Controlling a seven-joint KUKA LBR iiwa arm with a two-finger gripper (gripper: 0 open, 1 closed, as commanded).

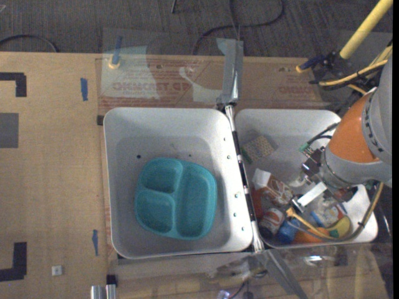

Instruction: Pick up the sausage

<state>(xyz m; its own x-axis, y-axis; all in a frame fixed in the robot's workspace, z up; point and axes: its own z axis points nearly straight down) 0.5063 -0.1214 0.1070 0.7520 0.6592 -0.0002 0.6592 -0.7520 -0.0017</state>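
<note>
Hand (303,190) low over the right bin's pile

Two white bins sit side by side on the desk (50,167), meeting along their shared edge. The left bin (121,129) holds one teal plate (177,198) with three compartments, lying flat toward that bin's near edge.

The right bin (287,120) holds a pile crowded into its near half. In it are one white-and-red carton (262,179), one can (272,220), one blue piece (288,230) and one yellow piece (340,230), packed close and partly overlapping. One tan checkered square (259,147) lies apart from them, toward the bin's far-left corner.

The sausage (278,195) looks to be the reddish-brown piece between carton and can, near the bin's left edge. It is too small to be sure of.

One arm (352,145) reaches in over the bin's right edge. Its hand is over the pile, just beside the reddish-brown piece. Whether the hand is open, closed or gripping anything cannot be told.
</note>
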